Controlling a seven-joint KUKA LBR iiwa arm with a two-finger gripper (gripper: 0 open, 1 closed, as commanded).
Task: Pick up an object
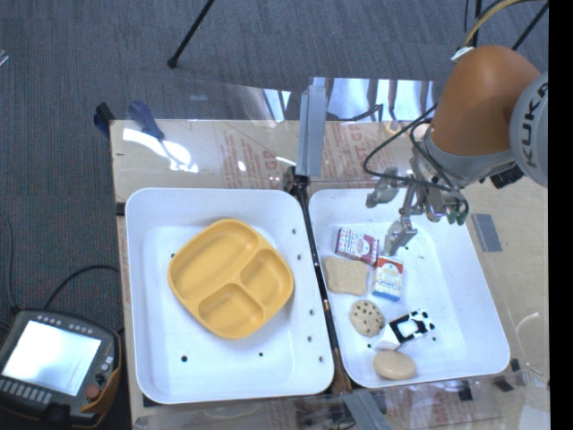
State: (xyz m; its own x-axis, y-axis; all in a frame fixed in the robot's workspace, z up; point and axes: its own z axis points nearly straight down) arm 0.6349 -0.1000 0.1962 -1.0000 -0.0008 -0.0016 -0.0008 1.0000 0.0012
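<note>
My gripper [399,236] hangs over the back middle of the right bin [466,285], reaching in from the upper right. Its tip is just above and between a small red and white carton [356,245] and a small blue and white carton [389,279]. A flat slice of toast [346,276] lies left of the blue carton. Nearer the front are a chocolate chip cookie [366,316], a black and white toy [412,327] and a tan round bun [394,365]. Nothing hangs from the gripper.
The left bin [152,240] holds a yellow divided plate [231,277]. A metal divider post [308,137] rises between the bins at the back. A teach pendant [54,356] lies on the floor at the lower left.
</note>
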